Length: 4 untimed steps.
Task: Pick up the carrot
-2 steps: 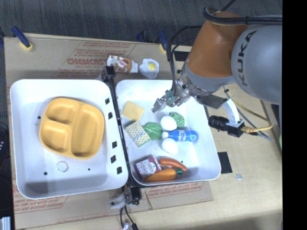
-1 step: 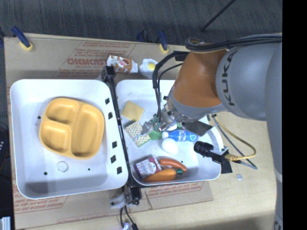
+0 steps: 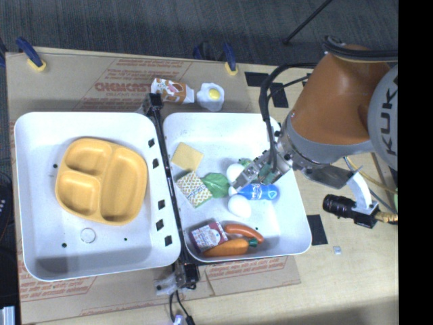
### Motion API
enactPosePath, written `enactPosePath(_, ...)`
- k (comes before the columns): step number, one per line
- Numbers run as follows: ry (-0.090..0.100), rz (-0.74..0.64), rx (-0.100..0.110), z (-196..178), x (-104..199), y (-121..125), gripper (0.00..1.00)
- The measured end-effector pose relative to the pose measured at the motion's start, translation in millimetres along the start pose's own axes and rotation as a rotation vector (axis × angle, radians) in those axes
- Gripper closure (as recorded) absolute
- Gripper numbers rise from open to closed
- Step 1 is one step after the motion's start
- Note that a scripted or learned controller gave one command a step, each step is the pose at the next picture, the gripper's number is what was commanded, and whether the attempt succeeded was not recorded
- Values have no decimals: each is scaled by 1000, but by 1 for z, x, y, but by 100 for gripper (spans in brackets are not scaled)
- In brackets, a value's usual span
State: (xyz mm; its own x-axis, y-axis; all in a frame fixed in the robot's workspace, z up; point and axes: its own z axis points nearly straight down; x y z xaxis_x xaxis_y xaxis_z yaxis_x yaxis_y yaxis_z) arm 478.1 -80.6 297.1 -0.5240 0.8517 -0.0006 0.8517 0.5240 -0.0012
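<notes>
The orange carrot (image 3: 227, 248) lies along the front edge of the right bin (image 3: 294, 232), just below a red sausage (image 3: 243, 232) and beside a red packet (image 3: 208, 235). My gripper (image 3: 258, 171) hangs over the middle of that bin, well behind the carrot, close above a blue bottle (image 3: 259, 193) and a white egg (image 3: 238, 206). The big orange-banded wrist covers the bin's right rear part.
A yellow cheese slice (image 3: 187, 157), a patterned packet (image 3: 194, 188) and a green leaf (image 3: 216, 183) lie in the right bin's left half. The left bin (image 3: 40, 249) holds a yellow divided plate (image 3: 101, 179). A small carton (image 3: 169, 90) and a cup (image 3: 211, 96) stand behind the bins.
</notes>
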Motion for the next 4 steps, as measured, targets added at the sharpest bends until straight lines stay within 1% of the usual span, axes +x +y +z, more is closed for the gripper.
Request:
enactPosePath(1,0,0,0,0,0,0,0)
enactPosePath(2,2,-144,2,93,35,123,0)
enactPosePath(3,3,-246,3,105,63,145,0)
enactPosePath(4,0,-361,-1,105,64,157,0)
